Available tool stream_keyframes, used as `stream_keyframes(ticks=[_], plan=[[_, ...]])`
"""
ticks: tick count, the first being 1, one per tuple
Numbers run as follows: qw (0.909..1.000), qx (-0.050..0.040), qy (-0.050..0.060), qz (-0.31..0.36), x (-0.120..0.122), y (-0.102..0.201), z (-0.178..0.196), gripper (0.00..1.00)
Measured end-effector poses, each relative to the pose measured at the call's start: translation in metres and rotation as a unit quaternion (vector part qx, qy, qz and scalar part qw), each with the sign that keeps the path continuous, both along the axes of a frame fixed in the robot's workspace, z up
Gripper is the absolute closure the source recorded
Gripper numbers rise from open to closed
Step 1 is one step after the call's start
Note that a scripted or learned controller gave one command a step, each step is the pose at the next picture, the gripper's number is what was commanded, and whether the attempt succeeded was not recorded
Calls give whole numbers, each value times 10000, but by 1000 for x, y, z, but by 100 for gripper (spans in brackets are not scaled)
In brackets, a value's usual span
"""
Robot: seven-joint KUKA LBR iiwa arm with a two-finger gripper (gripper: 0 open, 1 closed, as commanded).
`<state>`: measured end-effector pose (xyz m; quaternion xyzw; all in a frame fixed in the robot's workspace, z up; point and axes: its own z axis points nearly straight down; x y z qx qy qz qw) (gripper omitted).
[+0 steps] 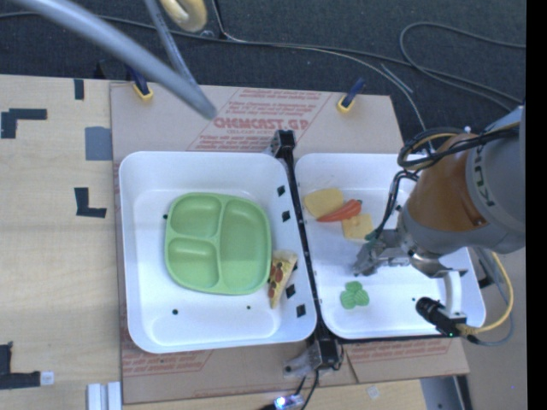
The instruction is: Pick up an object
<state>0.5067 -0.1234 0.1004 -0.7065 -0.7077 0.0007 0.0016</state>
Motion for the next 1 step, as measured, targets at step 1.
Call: stream_keyframes(ticks=[1], plan=[[10000,-12,-36,-5,5,-7,59,100]])
